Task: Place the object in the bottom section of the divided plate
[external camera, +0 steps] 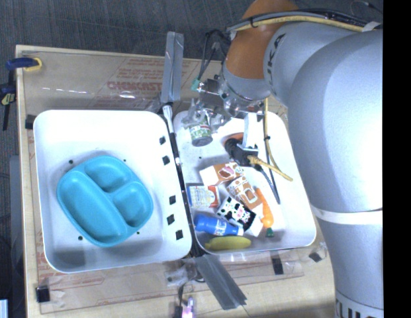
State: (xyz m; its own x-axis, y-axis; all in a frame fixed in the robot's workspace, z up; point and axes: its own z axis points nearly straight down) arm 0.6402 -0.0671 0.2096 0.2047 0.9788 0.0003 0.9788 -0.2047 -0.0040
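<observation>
A blue divided plate [104,199] lies in the left bin [53,131]; it has two smaller sections toward the far side and one long section along its lower left. My gripper [202,119] hangs over the far left corner of the right bin [294,204], close to the wall between the bins. A small tilted can with a green label [200,134] sits between its fingers, lifted a little off the bin floor. All plate sections are bare.
Several things crowd the near half of the right bin: a cow-patterned carton [233,211], a blue bottle [215,225], a yellow banana [228,242], an orange carrot [266,212] and brown-and-white boxes [237,183]. The big grey arm covers the right side.
</observation>
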